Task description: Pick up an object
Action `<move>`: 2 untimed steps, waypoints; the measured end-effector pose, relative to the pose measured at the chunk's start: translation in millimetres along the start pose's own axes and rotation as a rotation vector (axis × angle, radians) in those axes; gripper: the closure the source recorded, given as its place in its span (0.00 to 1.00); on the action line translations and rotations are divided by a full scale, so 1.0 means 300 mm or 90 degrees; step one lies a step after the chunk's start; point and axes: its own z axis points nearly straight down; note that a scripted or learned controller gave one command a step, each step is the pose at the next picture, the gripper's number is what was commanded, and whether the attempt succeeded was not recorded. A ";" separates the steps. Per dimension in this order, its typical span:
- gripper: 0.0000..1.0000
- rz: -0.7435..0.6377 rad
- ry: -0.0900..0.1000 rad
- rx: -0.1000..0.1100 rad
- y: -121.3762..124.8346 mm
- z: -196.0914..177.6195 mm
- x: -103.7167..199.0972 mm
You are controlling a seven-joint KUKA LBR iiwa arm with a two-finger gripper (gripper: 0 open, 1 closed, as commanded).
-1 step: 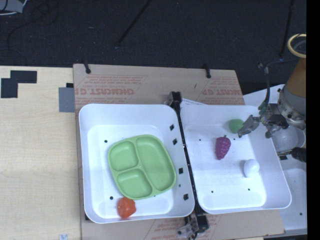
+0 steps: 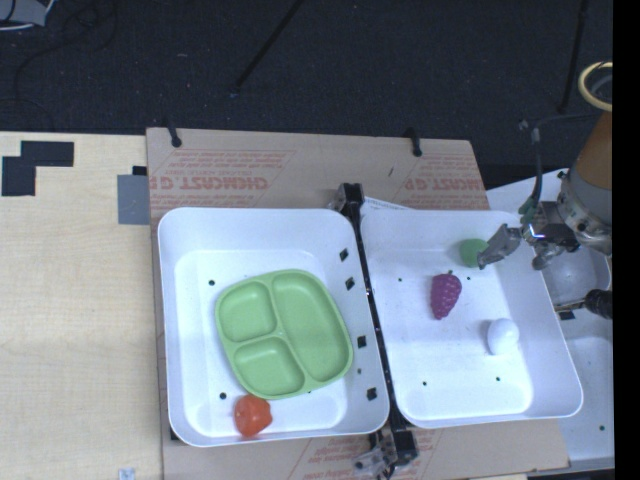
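White bin (image 2: 520, 393); green object (image 2: 470, 252) (half-hidden)

The right bin (image 2: 520, 393) holds three loose objects. A purple bunch of toy grapes (image 2: 445, 294) lies near its middle, bumpy and tapering toward the bottom. A small white ball-like object (image 2: 501, 335) rests to the lower right of the grapes, apart from them. A green rounded object (image 2: 472, 252) sits near the bin's far wall. In the left bin (image 2: 190, 408), a light green three-compartment plate (image 2: 284, 333) lies flat, and a red-orange rounded object (image 2: 252, 415) sits just beside its near edge.
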 end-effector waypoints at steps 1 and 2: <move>0.00 0.000 0.001 0.004 -0.007 0.205 -0.021; 0.00 0.000 0.002 0.004 -0.037 0.407 -0.022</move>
